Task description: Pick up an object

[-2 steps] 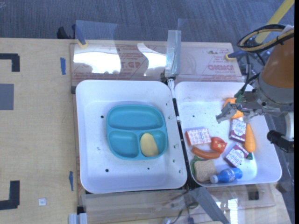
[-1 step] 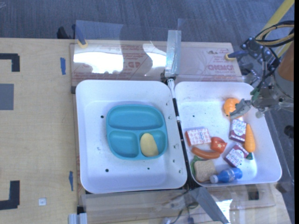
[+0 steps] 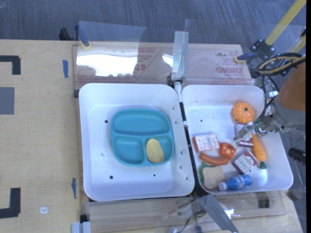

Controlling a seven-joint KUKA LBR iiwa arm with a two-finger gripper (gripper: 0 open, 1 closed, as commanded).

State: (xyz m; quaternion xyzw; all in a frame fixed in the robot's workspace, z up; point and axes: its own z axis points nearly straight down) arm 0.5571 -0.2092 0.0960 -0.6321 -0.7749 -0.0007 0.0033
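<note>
My gripper [image 3: 245,134] reaches in from the right and hangs low in the right bin [image 3: 214,98]. It sits just below an orange pumpkin toy [image 3: 242,112] and beside an orange carrot [image 3: 259,149], with a red pepper [image 3: 227,150] to its left. Part of what lies under it is hidden. Around it lie a red-and-white carton [image 3: 206,141], a sausage [image 3: 213,159], a small dark red packet [image 3: 244,162], a slice of bread [image 3: 211,176] and a blue bottle [image 3: 235,183].
The left bin [image 3: 92,130] holds a blue divided tray [image 3: 138,123] with a yellow potato-like piece [image 3: 155,150] in its lower right compartment. A clear panel [image 3: 121,62] and a metal post [image 3: 180,55] stand behind the bins. Cables [image 3: 277,64] crowd the upper right.
</note>
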